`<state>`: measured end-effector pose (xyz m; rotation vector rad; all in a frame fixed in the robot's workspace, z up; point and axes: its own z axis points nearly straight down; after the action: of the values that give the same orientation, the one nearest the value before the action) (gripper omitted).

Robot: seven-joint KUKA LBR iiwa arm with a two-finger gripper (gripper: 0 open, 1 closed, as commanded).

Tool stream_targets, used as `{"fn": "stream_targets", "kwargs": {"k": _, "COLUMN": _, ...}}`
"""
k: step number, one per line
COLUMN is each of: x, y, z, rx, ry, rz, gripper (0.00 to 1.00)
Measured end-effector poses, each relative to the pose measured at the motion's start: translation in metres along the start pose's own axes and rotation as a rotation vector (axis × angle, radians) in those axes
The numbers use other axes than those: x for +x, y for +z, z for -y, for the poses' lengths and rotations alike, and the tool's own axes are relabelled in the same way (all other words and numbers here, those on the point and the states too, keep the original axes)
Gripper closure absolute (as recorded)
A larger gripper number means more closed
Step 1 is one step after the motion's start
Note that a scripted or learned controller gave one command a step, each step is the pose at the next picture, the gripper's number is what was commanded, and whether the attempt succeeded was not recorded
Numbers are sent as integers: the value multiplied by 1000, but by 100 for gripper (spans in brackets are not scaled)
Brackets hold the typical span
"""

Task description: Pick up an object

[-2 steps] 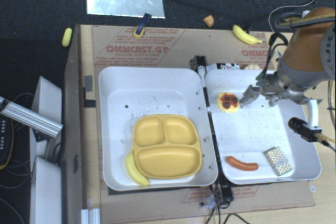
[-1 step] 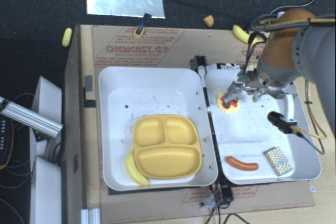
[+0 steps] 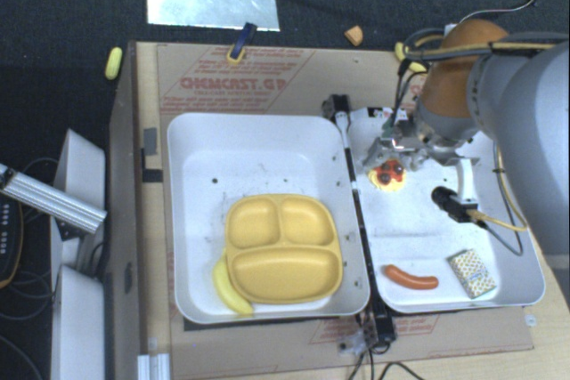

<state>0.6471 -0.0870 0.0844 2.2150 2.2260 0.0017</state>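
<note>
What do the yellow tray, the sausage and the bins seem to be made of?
The tray: likely moulded plastic, matte yellow, with smooth rounded compartments. The sausage: probably a plastic or rubber toy, with a glossy orange-red skin and a highlight along it. The bins: apparently thin white plastic with a faint sheen and rounded corners.

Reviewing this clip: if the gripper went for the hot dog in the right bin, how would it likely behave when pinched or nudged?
The hot dog is a long, rounded, sausage-like shape lying flat, so a sideways nudge would probably roll it across the right bin. Its surface looks smooth and glossy, so it may slip out of a pinch. It looks like a small toy, likely light and stiff enough to keep its shape.
</note>
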Motion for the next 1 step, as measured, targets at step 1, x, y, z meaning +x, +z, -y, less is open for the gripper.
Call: {"fn": "stream_targets", "kwargs": {"k": 1, "x": -1, "y": -14, "z": -3, "rx": -8, "ry": -1, "rz": 2, "gripper": 100}}
